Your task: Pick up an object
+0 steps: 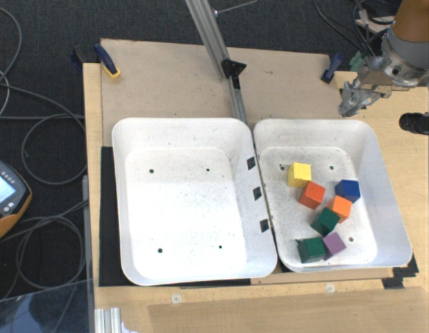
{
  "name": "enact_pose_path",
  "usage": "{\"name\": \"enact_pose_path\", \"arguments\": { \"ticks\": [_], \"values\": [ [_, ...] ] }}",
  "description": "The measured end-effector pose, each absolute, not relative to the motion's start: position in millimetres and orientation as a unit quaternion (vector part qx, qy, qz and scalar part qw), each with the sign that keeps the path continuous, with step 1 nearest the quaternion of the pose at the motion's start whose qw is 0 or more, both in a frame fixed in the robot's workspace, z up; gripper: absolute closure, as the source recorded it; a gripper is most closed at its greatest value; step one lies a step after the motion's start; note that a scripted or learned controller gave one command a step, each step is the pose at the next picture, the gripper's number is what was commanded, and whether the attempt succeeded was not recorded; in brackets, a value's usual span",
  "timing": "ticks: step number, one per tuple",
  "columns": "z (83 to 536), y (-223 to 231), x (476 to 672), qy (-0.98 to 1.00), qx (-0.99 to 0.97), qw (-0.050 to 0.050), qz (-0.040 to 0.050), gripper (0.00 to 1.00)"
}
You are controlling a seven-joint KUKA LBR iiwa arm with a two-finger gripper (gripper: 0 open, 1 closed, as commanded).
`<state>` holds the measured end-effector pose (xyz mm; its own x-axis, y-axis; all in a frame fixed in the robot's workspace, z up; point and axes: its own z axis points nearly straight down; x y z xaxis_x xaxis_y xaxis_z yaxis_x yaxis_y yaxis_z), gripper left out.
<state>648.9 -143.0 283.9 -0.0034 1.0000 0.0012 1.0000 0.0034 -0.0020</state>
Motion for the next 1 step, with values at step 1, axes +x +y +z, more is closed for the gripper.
{"name": "enact_pose_path", "arguments": {
  "ticks": [1],
  "values": [
    [285.9, -91.7, 637.3, -0.709, -0.705, 0.001, -0.0007, 1.0]
  ]
}}
